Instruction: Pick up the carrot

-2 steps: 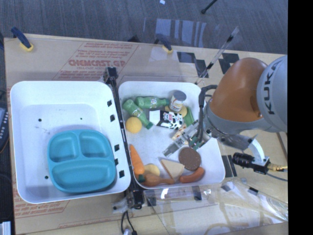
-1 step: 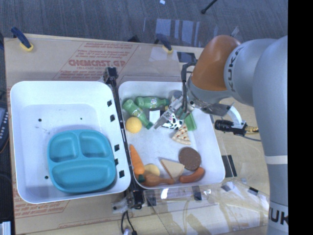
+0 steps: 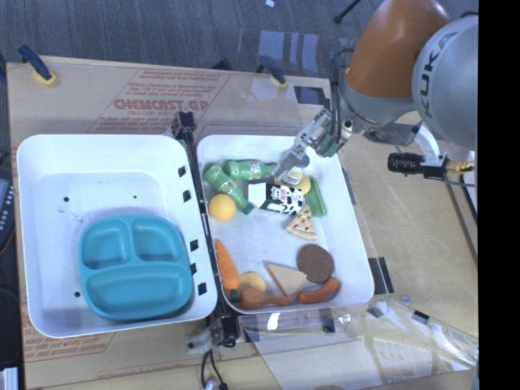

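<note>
A robotics lab or test cell, not a home: a heavy grey industrial arm [image 3: 439, 63] stands at a bench [image 3: 406, 218] topped with protective brown sheeting printed with a maker's name. Blue and yellow clamps [image 3: 36, 66] grip its edge, two white bins [image 3: 32, 218] sit side by side, cables trail about, and grey office carpet [image 3: 162, 15] lies beyond

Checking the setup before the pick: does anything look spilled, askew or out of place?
Nothing looks spilled. The carrot leans against the right bin's left wall, partly up the side rather than flat. The gripper is over the green items at the bin's far end, away from the carrot.
</note>
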Tool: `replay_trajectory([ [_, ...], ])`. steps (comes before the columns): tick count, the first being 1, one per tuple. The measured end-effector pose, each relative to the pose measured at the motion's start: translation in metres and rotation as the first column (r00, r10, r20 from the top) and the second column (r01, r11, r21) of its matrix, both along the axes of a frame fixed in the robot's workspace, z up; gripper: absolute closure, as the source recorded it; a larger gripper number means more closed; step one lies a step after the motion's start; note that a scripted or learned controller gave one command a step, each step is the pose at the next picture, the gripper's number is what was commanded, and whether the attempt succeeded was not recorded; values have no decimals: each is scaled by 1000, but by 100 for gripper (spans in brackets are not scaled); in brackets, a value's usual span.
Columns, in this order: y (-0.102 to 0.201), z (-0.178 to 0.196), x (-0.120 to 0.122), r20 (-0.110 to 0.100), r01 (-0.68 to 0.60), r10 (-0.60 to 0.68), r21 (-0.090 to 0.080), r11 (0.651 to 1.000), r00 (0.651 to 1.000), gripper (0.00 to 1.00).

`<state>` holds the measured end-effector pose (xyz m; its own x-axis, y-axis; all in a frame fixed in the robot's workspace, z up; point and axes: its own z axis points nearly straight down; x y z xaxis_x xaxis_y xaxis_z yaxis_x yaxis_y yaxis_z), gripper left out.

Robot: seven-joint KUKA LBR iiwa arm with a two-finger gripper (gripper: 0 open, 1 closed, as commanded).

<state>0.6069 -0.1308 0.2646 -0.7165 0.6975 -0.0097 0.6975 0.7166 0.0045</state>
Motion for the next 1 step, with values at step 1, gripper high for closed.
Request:
replay_trajectory([
  [1,-6,104,10,0,-61,61,-1,998,998,0],
])
